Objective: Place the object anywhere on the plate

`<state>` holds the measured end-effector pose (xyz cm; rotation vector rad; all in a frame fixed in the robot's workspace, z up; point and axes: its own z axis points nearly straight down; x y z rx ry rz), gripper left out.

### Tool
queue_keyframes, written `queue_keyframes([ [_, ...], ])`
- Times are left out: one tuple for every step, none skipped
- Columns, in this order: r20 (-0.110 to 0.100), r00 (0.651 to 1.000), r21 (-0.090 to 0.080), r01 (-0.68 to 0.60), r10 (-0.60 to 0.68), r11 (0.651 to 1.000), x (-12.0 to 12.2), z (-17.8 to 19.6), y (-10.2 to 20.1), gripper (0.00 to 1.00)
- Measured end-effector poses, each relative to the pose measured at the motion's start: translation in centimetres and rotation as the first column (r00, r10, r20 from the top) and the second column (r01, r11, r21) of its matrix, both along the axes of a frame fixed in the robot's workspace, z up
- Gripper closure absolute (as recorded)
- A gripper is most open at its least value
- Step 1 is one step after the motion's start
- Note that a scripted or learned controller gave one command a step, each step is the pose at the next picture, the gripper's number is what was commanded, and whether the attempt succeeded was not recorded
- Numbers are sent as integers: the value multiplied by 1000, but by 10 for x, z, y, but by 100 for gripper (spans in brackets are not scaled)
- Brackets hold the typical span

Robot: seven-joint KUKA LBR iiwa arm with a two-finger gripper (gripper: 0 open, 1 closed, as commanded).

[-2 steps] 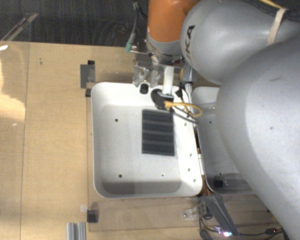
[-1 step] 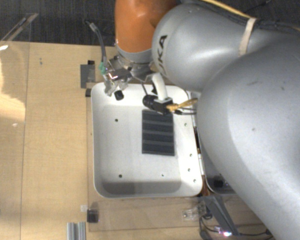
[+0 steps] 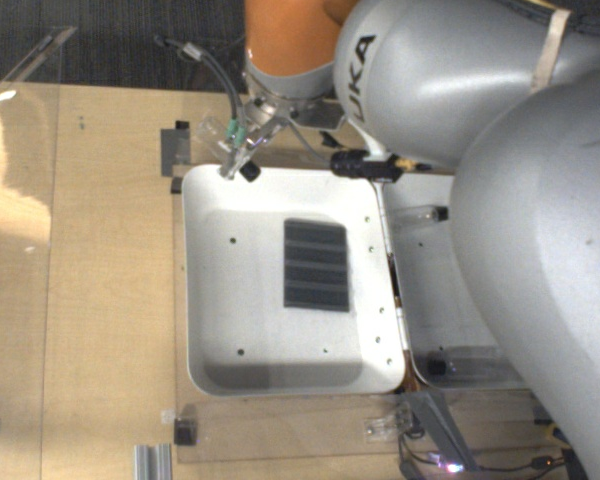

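Gripper (image 3: 238,164) sits at the 11 o'clock corner of the left bin (image 3: 205,298), tips just over the rim; can't tell how it's set. Dark grey ribbed rectangular object (image 3: 315,265) lies flat on the bin floor, slightly toward 3 o'clock of centre, well apart from the gripper. Arm (image 3: 480,78) covers most of the right bin (image 3: 425,268). Orange band (image 3: 285,18) at 12 o'clock.

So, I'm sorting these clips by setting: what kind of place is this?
Probably a robotics lab test bench: a large grey industrial robot arm reaches over a shallow white plastic bin mounted on a pale wooden bench top, with loose cables at the edge.
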<state>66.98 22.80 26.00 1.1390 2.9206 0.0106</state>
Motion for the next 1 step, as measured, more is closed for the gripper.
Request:
queue_keyframes([
  [-3,977,-2,-212,212,977,-16,-62,4,100],
])
